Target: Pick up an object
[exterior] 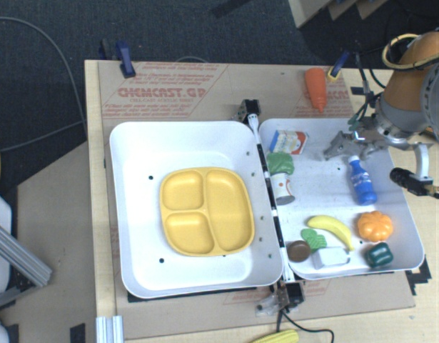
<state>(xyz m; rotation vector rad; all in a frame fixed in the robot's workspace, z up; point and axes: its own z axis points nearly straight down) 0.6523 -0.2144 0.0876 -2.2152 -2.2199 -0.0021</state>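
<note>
My gripper (351, 146) hangs over the back of the right bin (412, 227), reaching in from the right, with its fingers spread open and nothing between them. Just in front of it a blue bottle (361, 181) lies on the bin floor. Further forward lie a yellow banana (330, 229), an orange pumpkin-like fruit (375, 226), a dark green piece (380, 254), a brown ball (298, 250) and a pale block (330, 258). Along the bin's left wall are a white carton (288, 143), a green item (280, 164) and a small can (282, 189).
The left bin (133, 163) holds a yellow divided plate (205, 211). An orange carrot (315, 88) lies on the bench behind the right bin. A blue clamp (123, 58) sits at the bench's back left corner. The grey arm (412, 91) enters from the upper right.
</note>
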